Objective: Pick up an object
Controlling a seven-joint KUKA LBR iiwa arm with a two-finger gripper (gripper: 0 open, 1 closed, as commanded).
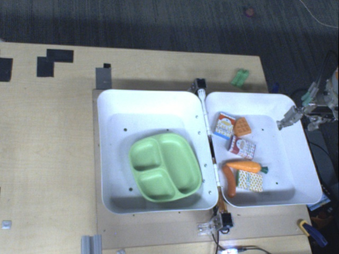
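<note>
Seemingly poised at the start of a pick, the end effector [297, 116] hung over the right rim of the right bin [275, 192], its two fingers spread apart with nothing between them, an arrangement that suited an approach rather than a carry. Candidate objects lay well to its left, clustered along that bin's left half: a small carton [224, 125] touching an orange waffle-like piece [242, 127], a red-and-white packet [242, 148] just below, then a toy carrot [244, 166], a sausage-shaped piece [231, 181] and a patterned box [249, 181] close together. Being packed so tightly, they probably left little room for the fingers. Beyond, the left bin [114, 142] held a green divided plate [165, 166], and both bins sat on the pale bench [47, 152].
</note>
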